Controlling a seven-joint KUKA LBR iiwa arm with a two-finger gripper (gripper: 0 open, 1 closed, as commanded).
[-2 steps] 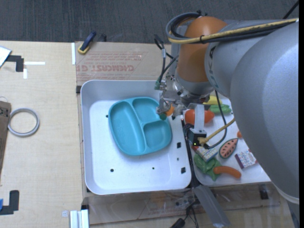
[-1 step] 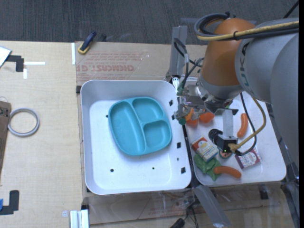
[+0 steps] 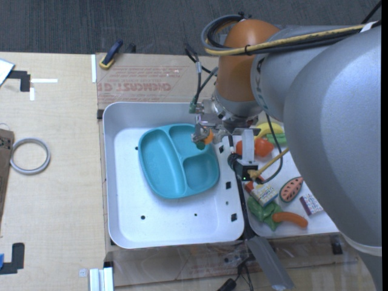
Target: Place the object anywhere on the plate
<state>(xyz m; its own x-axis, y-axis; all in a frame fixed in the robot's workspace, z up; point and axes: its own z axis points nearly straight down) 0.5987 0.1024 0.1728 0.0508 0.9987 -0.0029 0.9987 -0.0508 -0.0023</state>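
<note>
A roll of tape (image 3: 29, 156) lies on the wooden bench (image 3: 54, 211), well to the left of the gripper and outside both bins. Nearer, the left white bin (image 3: 121, 223) holds a blue divided plate (image 3: 179, 161), which spreads out to the left of and below the jaws, its upper right rim just under them. The gripper (image 3: 202, 137) hangs over that rim at the plate's top right corner, and a small orange and green object (image 3: 204, 139) sits at the fingertips; it looks pinched between them, though the view is too small to be sure, and I cannot tell how far apart the jaws stand. The object is thus above the plate's edge, at the gripper. To the right of the jaws, the second bin (image 3: 315, 222) carries toy food: a red pepper (image 3: 259, 147), a watermelon slice (image 3: 291, 188), and a carrot (image 3: 290, 219) lower down, partly covered by the grey arm (image 3: 327, 114).
</note>
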